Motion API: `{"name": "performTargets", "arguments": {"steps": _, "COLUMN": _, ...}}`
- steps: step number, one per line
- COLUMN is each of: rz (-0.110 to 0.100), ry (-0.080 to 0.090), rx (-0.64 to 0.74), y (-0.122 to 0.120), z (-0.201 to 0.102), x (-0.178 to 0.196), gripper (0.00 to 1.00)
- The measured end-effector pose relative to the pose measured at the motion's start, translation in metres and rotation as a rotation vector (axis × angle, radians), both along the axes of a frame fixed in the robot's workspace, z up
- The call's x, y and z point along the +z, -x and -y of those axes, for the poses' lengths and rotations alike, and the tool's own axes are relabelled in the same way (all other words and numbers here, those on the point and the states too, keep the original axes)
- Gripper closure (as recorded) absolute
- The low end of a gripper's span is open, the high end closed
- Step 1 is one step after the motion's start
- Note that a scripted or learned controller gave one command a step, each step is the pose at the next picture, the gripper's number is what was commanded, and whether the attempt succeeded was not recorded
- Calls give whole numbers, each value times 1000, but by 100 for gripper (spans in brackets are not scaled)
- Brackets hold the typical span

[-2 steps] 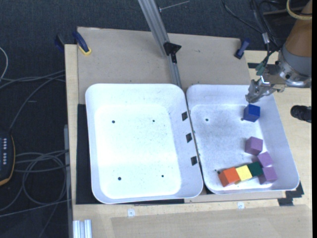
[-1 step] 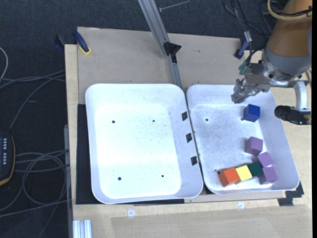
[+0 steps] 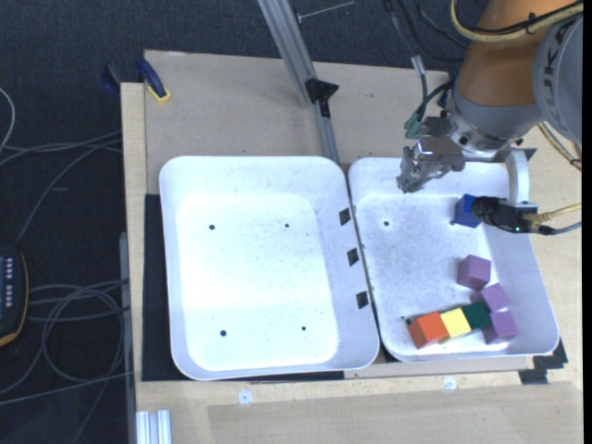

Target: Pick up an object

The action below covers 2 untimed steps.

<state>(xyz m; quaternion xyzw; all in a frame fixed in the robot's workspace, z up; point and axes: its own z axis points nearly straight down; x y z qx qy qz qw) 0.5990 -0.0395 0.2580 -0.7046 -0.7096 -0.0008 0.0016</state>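
Blocks sit low in our right bin (image 3: 398,248).
We see orange (image 3: 426,329), yellow (image 3: 455,322), green (image 3: 477,316), purple (image 3: 474,271) and blue (image 3: 465,210) blocks; our hand (image 3: 416,176) hovers near the far rim, its grip we cannot tell.

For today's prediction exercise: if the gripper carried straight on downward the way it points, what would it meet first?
Probably the bare white floor of the right bin; the gripper hangs above its upper left part, though depth is unclear.
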Motion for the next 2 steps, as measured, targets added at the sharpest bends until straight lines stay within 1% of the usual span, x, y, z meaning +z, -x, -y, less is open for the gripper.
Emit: {"name": "performTargets", "arguments": {"steps": 2, "rz": -2, "ry": 1, "rx": -1, "y": 20, "z": -93, "x": -22, "gripper": 100}}
